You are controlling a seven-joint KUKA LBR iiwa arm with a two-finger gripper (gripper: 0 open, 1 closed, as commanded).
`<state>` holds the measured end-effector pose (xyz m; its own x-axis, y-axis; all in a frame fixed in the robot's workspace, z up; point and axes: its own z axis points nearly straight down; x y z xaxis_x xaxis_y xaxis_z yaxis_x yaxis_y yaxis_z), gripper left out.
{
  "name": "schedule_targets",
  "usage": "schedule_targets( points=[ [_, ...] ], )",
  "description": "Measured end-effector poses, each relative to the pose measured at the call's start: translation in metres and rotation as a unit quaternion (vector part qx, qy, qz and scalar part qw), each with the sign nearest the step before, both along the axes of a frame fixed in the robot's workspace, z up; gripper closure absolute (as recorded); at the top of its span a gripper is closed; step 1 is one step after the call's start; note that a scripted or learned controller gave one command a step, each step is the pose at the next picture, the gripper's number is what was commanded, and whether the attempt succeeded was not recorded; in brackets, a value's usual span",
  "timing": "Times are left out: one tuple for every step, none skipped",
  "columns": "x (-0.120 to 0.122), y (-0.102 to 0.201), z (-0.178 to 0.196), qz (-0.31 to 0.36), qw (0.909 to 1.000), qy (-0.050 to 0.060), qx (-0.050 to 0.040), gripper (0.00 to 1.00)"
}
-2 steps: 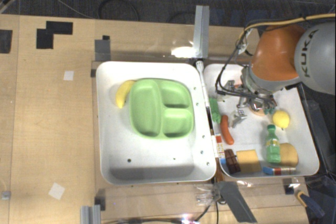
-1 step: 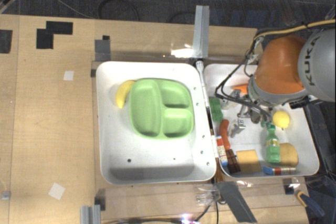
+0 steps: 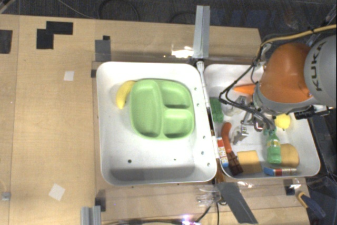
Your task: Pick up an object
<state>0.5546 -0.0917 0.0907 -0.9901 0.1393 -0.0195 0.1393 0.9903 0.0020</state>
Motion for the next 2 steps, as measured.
schedule_targets(
  points=[
    [-0.036, -0.006, 0.001, -0.073, 0.9973, -0.002, 0.0005, 0.0],
    [0.04, 0.004, -0.001, -0.106, 0.9944, 0.002, 0.0016, 0.0]
  ],
)
